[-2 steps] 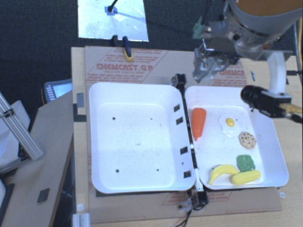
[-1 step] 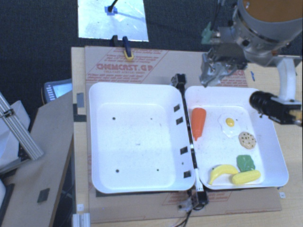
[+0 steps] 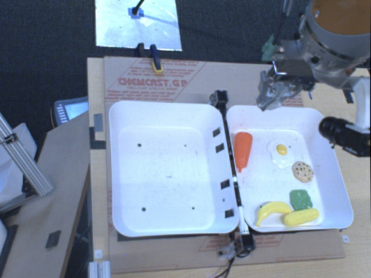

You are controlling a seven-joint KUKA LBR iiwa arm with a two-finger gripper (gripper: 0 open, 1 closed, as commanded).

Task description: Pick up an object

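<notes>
From where the camera looks down, two shallow white bins sit side by side on a pale bench. The left bin (image 3: pixel 162 178) takes up the middle of the frame, and the right bin (image 3: pixel 330 172) fills the lower right.

The things to be picked up all lie in the right bin. An orange carrot (image 3: pixel 242 149) rests near that bin's left wall, its long axis running almost straight up and down the frame, the broad end toward the top and the tip pointing down. Right of it lies a fried egg (image 3: pixel 281 152), flat, yolk up. Just below and to the right of the egg is a round cookie (image 3: pixel 302 171). In the bin's lower right corner a green piece (image 3: pixel 301 198) sits just above a yellow corn-like piece (image 3: pixel 301 216), which lies nearly level with a slight upward tilt to the right. A yellow banana (image 3: pixel 271 211) curves beside it, touching or nearly so, its lower tip pointing down and left.

The gripper (image 3: pixel 271 94) hangs at the upper right, over the far rim of the right bin, well apart from all the objects. Whether it is clenched or released I cannot tell at this angle.

Under the bins lies a sheet of brown cardboard (image 3: pixel 153 77) printed in red. Beyond it, at the top, a shiny square plate (image 3: pixel 137 16) lies on dark carpet (image 3: pixel 40 39).
</notes>
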